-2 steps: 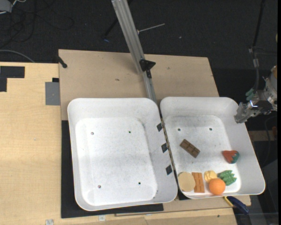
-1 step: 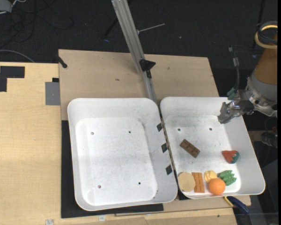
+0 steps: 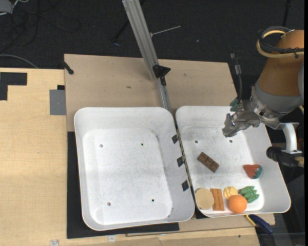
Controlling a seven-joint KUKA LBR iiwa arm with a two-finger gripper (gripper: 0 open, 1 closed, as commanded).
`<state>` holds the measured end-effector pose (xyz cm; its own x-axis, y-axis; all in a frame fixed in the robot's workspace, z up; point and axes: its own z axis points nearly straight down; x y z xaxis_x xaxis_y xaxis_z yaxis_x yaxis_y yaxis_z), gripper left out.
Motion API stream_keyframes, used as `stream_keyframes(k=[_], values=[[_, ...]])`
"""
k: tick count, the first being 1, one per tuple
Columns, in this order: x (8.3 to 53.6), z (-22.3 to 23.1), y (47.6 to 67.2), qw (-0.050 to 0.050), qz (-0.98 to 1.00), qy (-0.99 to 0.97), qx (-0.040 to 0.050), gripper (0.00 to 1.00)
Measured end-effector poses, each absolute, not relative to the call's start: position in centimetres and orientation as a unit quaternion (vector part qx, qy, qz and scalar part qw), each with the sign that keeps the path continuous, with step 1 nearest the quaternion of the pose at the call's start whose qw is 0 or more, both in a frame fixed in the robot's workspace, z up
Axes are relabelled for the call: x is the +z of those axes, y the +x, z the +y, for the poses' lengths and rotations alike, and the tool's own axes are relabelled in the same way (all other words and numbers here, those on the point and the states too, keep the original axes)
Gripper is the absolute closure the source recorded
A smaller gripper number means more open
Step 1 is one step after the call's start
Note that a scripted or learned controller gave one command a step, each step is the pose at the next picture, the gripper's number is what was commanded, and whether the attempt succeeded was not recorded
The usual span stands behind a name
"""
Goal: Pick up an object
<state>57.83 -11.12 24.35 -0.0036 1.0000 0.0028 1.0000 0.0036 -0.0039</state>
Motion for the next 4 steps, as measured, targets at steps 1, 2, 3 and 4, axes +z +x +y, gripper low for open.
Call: stream_keyframes(k=[1,2,3,4], values=[[23.3,-6.7,58.5,0.003,-0.708,-0.706,0.0008,1.00],[23.7,-2.2,59.9,0.001,-0.708,-0.706,-0.0001,1.00],[22.8,2.2,60.4,0.002,-0.708,-0.706,0.0007,1.00],[21.8,7.4,60.6,0.002,-0.709,-0.706,0.0009,1.00]])
